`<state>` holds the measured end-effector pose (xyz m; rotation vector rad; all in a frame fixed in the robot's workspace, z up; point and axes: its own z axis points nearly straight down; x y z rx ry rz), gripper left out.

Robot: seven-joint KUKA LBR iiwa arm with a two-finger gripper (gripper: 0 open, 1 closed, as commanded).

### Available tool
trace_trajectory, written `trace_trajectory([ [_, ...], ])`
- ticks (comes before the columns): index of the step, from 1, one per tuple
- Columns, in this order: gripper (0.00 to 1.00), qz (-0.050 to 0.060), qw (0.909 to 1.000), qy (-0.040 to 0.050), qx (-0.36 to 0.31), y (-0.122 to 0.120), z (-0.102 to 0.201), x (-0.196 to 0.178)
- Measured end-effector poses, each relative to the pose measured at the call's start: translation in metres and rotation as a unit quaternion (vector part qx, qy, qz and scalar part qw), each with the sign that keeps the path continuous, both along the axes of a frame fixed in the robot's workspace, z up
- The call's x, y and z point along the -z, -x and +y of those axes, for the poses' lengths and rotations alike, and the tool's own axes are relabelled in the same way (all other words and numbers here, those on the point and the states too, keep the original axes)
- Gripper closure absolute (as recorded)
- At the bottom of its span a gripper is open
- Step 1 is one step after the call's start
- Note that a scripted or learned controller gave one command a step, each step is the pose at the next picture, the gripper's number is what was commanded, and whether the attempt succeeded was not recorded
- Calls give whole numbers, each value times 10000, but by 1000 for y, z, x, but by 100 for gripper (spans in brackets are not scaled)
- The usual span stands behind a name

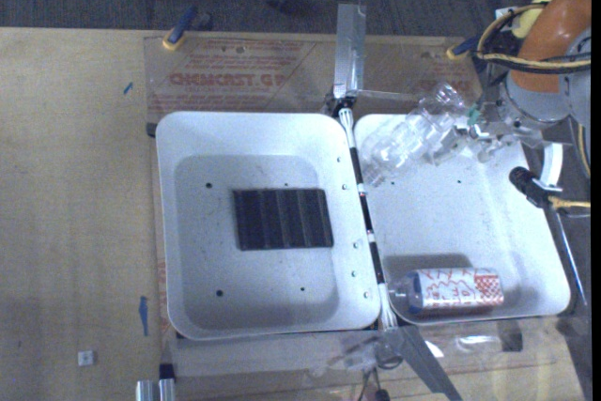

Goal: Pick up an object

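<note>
A clear plastic bottle (413,134) lies tilted across the far left corner of the right bin (470,202), its neck end pointing up and right. My gripper (476,132) is at that end of the bottle, against or very close to it, below the arm's orange band (556,23). A red-and-white patterned can (453,287) lies on its side along the near wall of the right bin. A dark ribbed rectangular block (282,219) lies flat in the middle of the left bin (188,155).
A metal divider post (349,52) rises behind the joint between the bins. Yellow and black cables (512,42) loop around the arm's wrist. A black knob (526,183) sticks out at the right bin's right wall.
</note>
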<state>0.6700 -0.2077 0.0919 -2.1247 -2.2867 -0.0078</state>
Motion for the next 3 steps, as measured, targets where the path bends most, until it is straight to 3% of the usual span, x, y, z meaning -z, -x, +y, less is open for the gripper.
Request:
trace_trajectory([
  [1, 0, -52, 9989, 88, 462, 113, 25, -120],
  [2, 0, -54, 9995, 82, -301, 146, 54, -76],
  [3, 0, -141, 9975, 95, -684, 158, 79, 3],
])
